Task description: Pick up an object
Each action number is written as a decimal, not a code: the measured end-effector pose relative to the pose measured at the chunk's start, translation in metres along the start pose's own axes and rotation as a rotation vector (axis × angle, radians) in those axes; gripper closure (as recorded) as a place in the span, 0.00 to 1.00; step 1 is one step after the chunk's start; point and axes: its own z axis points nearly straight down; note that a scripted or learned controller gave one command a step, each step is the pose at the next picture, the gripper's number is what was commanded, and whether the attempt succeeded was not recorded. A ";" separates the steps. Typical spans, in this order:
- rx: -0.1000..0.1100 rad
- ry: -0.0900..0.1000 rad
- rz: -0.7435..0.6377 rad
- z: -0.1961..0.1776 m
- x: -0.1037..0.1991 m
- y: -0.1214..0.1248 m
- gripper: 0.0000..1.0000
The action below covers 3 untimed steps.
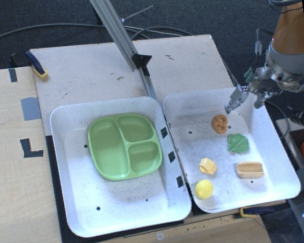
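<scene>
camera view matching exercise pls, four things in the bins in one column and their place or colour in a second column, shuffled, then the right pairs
Column one:
1. divided plate
2. round ball
3. leafy piece
4. bun-shaped piece

Column two:
A. yellow, near the front edge of the right bin
B. tan, right of the pale yellow lump
C. light green, alone in the left bin
D. dark green, just below the orange-brown piece

Pairs: 1-C, 2-A, 3-D, 4-B
</scene>
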 end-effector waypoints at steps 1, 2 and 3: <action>0.000 0.000 0.000 0.000 0.000 0.000 0.00; 0.004 -0.001 0.000 0.044 0.002 0.002 0.00; 0.007 0.000 0.001 0.109 0.005 -0.001 0.00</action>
